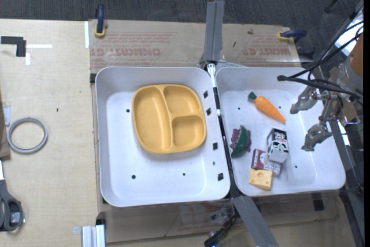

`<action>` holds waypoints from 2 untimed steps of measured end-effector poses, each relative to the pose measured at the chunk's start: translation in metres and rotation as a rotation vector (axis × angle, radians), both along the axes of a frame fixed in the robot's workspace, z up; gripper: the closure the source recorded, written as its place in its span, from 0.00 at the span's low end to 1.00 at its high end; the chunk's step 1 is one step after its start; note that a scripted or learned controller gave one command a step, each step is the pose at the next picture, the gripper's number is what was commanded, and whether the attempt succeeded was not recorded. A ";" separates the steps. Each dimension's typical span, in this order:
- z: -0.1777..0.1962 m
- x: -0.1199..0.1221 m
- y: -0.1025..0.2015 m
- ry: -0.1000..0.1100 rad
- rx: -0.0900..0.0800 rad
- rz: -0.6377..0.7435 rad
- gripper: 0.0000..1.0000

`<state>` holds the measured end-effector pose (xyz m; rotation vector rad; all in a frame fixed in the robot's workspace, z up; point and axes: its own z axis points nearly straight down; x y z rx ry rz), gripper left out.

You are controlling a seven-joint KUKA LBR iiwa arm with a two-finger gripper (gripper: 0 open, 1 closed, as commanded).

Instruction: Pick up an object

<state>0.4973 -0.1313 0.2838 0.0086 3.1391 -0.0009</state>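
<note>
The right bin (306, 173) holds an orange toy carrot (268, 107), a dark green and purple toy (239, 141), a small printed carton (278, 146), a maroon packet (263, 160) and a yellow cheese wedge (261, 178). My gripper (309, 120) hangs over the right side of this bin, right of the carton and carrot. Its two metal fingers stand apart, one at the upper left (301, 102) and one lower (313, 139), with nothing between them.
The left bin (115, 176) bears a yellow divided plate (169, 118). A grey tape ring (26, 135) and scissors (10, 211) lie on the bench at the left. Clamps and a metal divider (213, 32) stand at the bins' far edge.
</note>
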 end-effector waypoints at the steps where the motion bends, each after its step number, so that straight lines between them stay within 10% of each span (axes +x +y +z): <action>1: -0.153 0.047 0.010 0.002 0.001 -0.190 0.00; 2: -0.160 0.125 0.015 -0.001 0.000 -0.361 0.00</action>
